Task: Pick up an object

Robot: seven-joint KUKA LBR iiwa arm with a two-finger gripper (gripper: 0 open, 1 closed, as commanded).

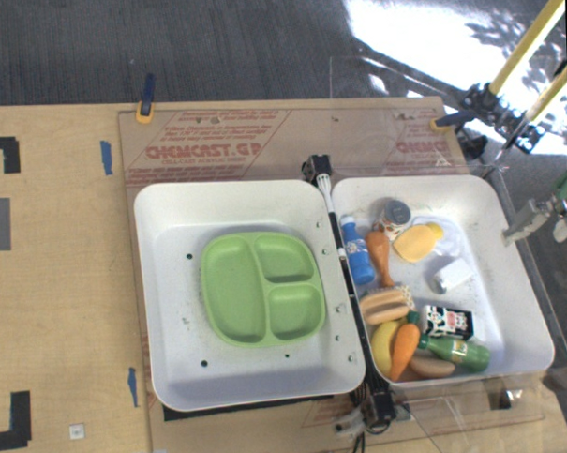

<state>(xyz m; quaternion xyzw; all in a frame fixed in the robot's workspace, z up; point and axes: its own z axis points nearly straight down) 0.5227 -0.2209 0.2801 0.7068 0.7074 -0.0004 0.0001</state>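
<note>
Nearest me, a tapered orange carrot, a curved yellow banana and a glossy green bottle crowd the near corner of the right bin, all smooth plastic by the look. Behind them I see a hot dog, a blue bottle and a pale yellow disc. Over in the left bin I've got a matte green plate, rounded, with three compartments.
</note>
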